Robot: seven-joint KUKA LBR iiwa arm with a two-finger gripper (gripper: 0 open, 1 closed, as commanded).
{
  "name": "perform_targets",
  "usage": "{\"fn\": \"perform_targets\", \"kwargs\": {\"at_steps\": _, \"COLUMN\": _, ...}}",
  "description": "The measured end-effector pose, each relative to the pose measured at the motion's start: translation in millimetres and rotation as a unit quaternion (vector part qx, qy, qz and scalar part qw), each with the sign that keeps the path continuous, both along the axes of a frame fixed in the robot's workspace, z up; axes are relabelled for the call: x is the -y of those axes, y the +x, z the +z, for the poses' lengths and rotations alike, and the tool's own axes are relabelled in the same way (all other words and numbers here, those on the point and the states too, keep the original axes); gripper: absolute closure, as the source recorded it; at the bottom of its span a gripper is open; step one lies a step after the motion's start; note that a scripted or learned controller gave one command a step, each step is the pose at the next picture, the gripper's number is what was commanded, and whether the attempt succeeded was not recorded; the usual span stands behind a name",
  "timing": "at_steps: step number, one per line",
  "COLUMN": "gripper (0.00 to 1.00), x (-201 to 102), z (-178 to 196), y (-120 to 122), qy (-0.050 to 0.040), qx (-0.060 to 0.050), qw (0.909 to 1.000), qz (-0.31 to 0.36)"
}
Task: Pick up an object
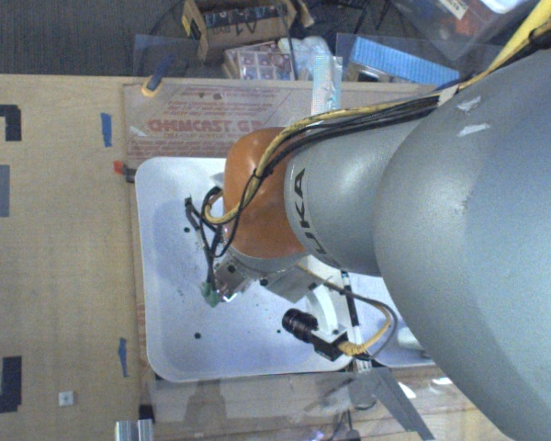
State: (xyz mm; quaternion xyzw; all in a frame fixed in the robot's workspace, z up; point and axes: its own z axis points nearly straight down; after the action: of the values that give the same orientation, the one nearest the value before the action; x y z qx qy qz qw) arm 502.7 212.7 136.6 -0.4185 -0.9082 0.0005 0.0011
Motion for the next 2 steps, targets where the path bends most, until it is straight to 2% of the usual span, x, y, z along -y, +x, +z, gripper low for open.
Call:
{"fn": "perform_targets", "kwargs": {"at_steps": 1, "gripper": 1.00, "x": -1.5, "z": -43.9, "y": -19.2, "qy": 0.0023, "qx": 0.008, "qw": 0.9884, "qz": 0.152}}
{"fn": "perform_targets", "kwargs": {"at_steps": 2, "gripper": 1.00, "x": 23.6, "z": -43.6, "y": -3.9, "qy": 0.0023, "qx": 0.011, "qw": 0.9543, "qz": 0.299}}
